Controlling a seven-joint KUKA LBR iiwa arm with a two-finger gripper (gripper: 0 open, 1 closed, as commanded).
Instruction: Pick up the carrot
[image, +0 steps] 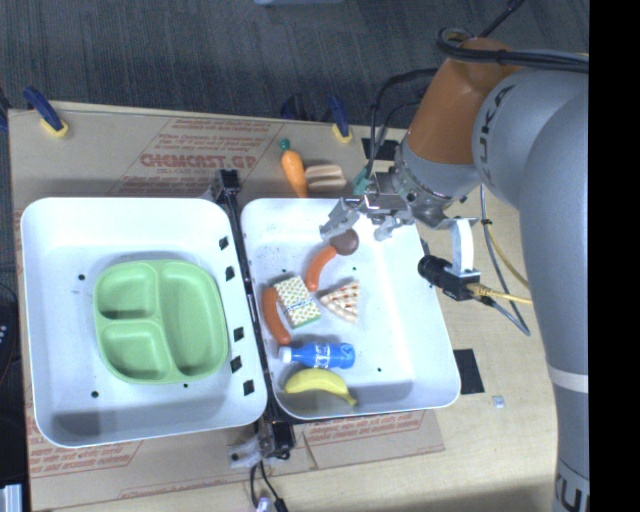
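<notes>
Here the carrot (292, 170) lies outside the bin, beside the gripper (362, 222), jaws apart.

The carrot (292, 171) is seen on the counter (150, 155) behind the right bin (425, 340); the tool (360, 222) is perhaps open above it

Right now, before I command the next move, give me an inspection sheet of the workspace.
Surface: bench bearing two white bins, cardboard under them.
Job's things: carrot lies outside the bins, on the cardboard behind the right bin, beside a tan block.
Clutter: right bin holds two sausages, a brown round item, a checkered box, a pizza slice, a blue bottle, a banana; left bin holds a green divided plate.
Grippers: gripper over the right bin's back, nothing visibly held.
Cables: black and yellow leads at the wrist.
Surroundings: blue clamps, dark carpet.
</notes>
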